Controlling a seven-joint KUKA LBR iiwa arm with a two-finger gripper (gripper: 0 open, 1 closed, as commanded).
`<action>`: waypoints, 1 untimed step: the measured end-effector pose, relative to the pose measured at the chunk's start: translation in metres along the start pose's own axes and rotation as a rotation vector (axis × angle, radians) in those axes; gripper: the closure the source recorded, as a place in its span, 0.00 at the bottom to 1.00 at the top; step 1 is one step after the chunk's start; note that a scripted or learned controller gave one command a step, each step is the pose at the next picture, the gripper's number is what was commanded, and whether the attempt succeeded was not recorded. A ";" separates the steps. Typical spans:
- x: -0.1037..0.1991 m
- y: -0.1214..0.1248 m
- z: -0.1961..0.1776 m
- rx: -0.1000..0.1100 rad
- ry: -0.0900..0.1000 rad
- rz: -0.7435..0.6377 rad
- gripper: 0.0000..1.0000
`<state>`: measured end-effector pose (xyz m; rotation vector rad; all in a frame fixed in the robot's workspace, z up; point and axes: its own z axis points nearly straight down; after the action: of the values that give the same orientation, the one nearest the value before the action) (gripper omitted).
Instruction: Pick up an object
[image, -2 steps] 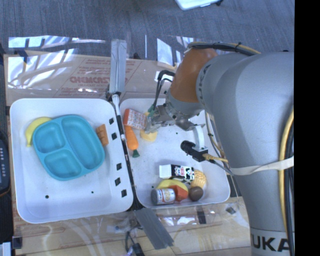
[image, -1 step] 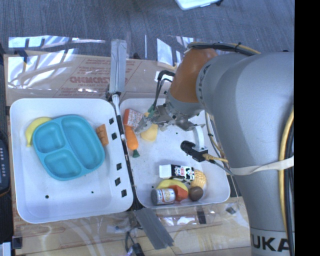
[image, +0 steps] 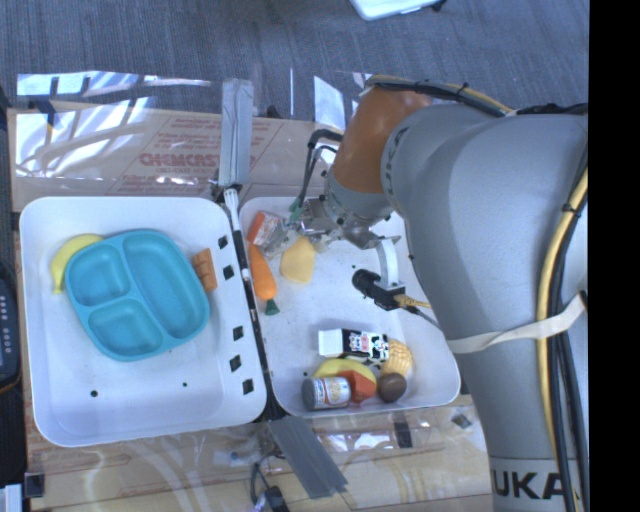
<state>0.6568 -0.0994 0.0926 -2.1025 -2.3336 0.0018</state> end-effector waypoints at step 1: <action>0.006 -0.050 0.001 0.003 0.000 0.057 0.00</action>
<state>0.6067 -0.0984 0.0915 -2.1665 -2.2714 0.0045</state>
